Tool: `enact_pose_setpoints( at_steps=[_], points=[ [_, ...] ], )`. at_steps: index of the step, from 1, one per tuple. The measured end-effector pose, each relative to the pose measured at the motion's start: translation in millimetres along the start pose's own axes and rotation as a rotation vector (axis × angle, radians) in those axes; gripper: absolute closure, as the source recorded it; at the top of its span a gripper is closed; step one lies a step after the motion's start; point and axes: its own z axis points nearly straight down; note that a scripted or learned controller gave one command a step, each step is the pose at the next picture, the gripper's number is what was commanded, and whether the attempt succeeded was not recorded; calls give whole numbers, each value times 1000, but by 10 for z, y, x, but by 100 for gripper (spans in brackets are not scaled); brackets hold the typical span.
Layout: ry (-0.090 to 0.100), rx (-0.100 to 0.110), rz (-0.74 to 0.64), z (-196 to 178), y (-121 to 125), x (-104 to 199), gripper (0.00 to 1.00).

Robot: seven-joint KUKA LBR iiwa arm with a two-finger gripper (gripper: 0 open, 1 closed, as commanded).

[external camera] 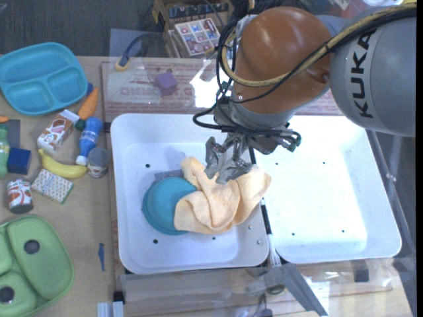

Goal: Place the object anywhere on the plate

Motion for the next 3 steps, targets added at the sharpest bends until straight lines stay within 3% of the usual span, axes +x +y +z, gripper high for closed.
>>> enact_pose_setpoints(
  at_steps=[1,2,3],
  points=[
    [-4,2,-86,-756,578,-106,100],
    [-6,4,-199,-829,222,29,100],
    [1,-2,-444,-708,177,306,100]
  ],
)
